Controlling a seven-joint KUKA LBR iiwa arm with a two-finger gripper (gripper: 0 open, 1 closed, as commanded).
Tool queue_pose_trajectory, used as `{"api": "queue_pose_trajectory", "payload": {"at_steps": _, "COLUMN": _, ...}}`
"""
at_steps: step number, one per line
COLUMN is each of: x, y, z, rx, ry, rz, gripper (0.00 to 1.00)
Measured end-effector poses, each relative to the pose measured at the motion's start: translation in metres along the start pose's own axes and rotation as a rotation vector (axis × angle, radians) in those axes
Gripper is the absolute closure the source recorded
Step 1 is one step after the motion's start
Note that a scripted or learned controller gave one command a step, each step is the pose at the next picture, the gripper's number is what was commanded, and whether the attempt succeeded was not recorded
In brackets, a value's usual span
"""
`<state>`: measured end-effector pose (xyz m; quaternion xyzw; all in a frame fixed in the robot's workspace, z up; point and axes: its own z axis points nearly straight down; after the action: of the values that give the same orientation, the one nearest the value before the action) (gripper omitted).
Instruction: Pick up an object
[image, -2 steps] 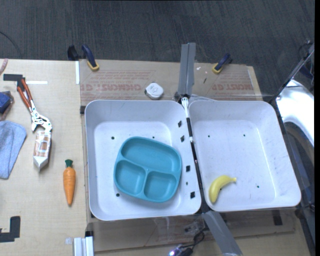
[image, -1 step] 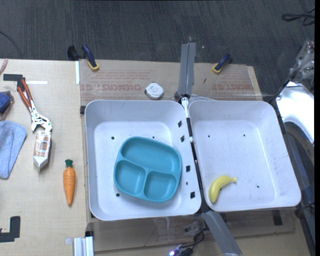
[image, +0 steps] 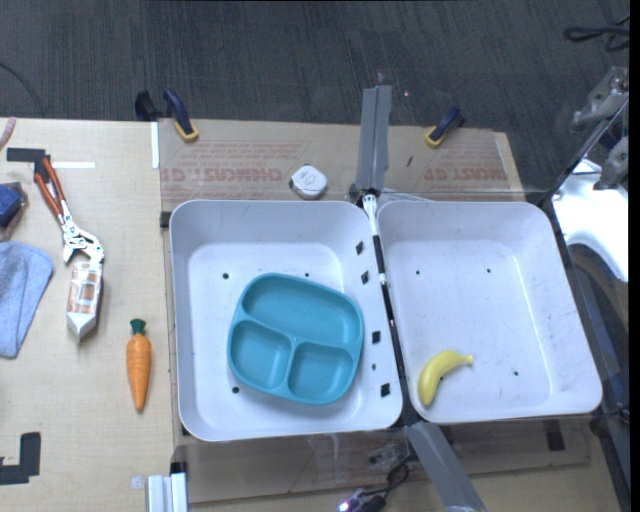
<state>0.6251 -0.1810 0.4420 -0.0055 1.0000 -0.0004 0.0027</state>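
smooth plastic banana (image: 440, 374) (glossy), matt teal plate (image: 296, 339).

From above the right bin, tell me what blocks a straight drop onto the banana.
Nothing visible blocks it. The banana lies alone on the floor of the right bin, near its front left corner, with nothing on top of it or touching it. The blue divided plate sits apart in the left bin, beyond the divider between the bins.

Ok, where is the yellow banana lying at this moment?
The yellow banana lies in the right white bin, near its front left corner, close to the divider beside the left white bin that holds the teal sectioned plate.
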Motion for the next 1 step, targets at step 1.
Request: {"api": "queue_pose_trajectory", "payload": {"at_steps": 1, "x": 0.0768, "y": 0.0342, "z": 0.1703, "rx": -0.002, "ry": 0.003, "rz": -0.446, "gripper": 0.00}}
